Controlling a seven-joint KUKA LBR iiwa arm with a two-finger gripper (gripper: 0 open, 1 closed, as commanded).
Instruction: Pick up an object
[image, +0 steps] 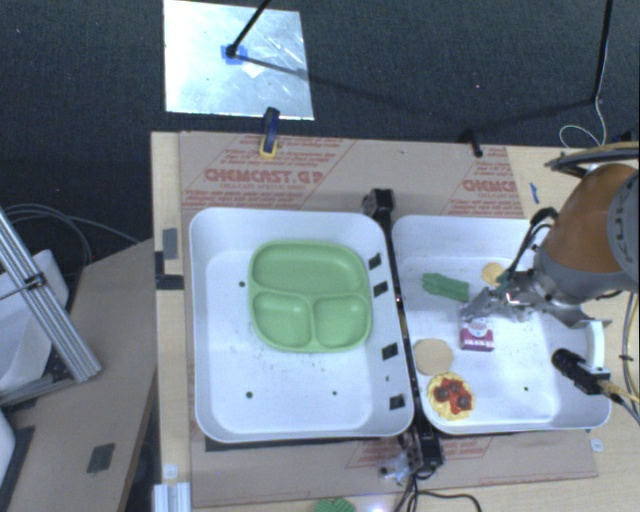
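One red packet, one green plate

Grey arm with orange band

A rounded grey arm is seen, with a broad orange band above the wrist. A dark cable is run alongside it, and a small metallic end effector is fitted at the tip.

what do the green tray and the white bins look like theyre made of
Green tray: probably moulded plastic, matte to satin. Its colour is even, its three compartments have rounded edges, and it shows only soft highlights.

White bins, left and right: likely plastic too, smooth and slightly glossy. They have thin walls, rounded corners and a uniform white surface. Painted metal can't be ruled out from this view.
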